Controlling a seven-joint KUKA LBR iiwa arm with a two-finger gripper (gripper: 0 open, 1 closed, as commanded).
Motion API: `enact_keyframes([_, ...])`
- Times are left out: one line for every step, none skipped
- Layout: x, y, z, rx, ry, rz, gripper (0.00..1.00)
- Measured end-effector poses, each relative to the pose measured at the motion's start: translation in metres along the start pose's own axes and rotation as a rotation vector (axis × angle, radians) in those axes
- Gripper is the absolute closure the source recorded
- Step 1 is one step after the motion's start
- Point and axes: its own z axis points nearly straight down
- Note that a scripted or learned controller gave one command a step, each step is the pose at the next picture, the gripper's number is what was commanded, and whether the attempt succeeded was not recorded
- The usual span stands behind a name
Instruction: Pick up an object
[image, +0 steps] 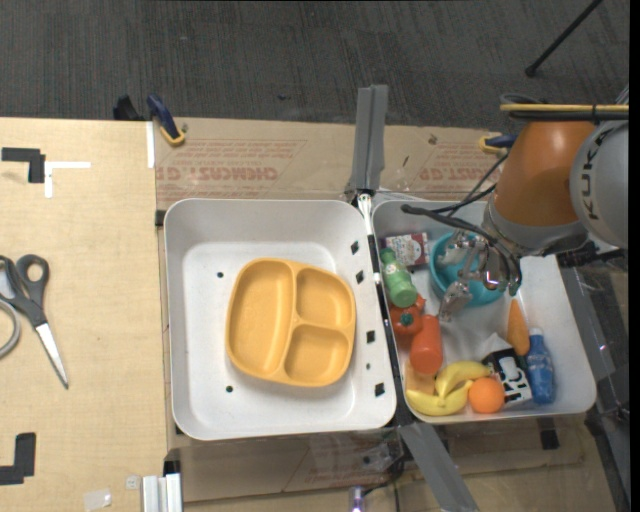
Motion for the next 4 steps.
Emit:
enact_keyframes([0.084,-0.040,0.000,0.001,0.000,-0.004,0.00])
enact_keyframes([-0.022,0.012,-0.001,0.000,-0.002,0.103,0.00])
enact_keyframes([-0.028,-0.074,-0.002,0.001,-0.006,0.171,0.00])
enact_keyframes([0.057,-0.072,0.000,0.001,-0.001,0.277,0.00])
